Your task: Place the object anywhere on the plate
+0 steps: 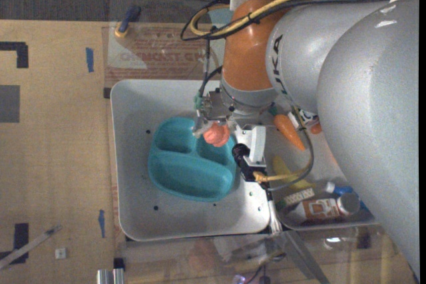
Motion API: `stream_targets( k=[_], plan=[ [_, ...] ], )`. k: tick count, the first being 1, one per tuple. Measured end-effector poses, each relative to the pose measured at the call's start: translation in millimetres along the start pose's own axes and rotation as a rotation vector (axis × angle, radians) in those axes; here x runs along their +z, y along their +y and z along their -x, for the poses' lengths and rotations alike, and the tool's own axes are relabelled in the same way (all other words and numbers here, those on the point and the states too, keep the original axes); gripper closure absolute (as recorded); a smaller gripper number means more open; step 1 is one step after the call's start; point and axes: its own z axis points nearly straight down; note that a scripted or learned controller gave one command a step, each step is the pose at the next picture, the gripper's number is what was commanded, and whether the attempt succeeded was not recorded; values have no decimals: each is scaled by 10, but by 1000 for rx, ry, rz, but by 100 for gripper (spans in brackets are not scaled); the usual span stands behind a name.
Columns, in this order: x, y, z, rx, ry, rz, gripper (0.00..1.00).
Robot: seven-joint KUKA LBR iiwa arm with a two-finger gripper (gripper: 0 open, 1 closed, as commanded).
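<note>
A teal plate point(186, 169) with divided compartments lies in the left white bin point(130, 163). My gripper point(213, 130) hangs over the plate's upper right compartment, reaching down from the orange-banded wrist. A small round pink-orange object point(215, 136) sits between its fingers, just above the plate's right rim. One pale fingertip point(199, 132) shows at the object's left side. Whether the object touches the plate is hidden by the gripper body.
The right bin, mostly covered by the arm, holds a carrot point(291, 132), a yellow item point(287, 174) and a labelled bottle point(321, 208) with a blue cap. A blue-and-yellow tool point(126, 20) lies on the bench beyond the left bin.
</note>
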Motion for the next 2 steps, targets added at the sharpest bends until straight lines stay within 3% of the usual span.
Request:
stream_targets(
  k=[1, 2],
  plan=[
    [-175, 238, 190, 299, -1, 4, 100],
    [-174, 236, 180, 298, -1, 3, 0]
  ],
)
